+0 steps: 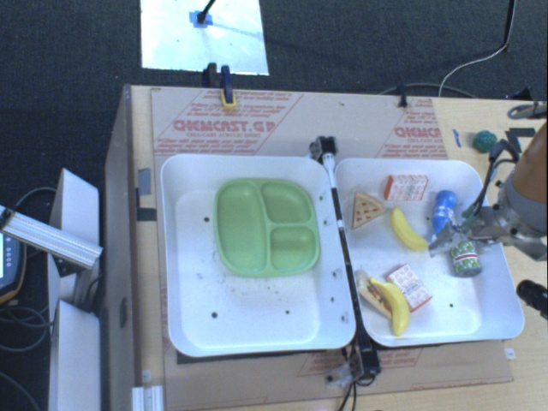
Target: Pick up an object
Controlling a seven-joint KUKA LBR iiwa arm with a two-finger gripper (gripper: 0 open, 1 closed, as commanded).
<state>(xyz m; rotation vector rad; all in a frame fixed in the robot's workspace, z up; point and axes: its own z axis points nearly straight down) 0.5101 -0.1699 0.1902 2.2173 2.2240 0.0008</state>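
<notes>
Hand (458,236) over can (466,259); grip unclear.

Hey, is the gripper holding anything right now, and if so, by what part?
It cannot be told. The gripper sits low in the right bin, right at the top of a small green-labelled can beside a blue bottle, but no grasp is visible.

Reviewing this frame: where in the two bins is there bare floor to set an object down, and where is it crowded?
Left white bin: bare floor around the green divided plate, widest in front. Right white bin: crowded, gripper among items; bare front-right corner.
</notes>
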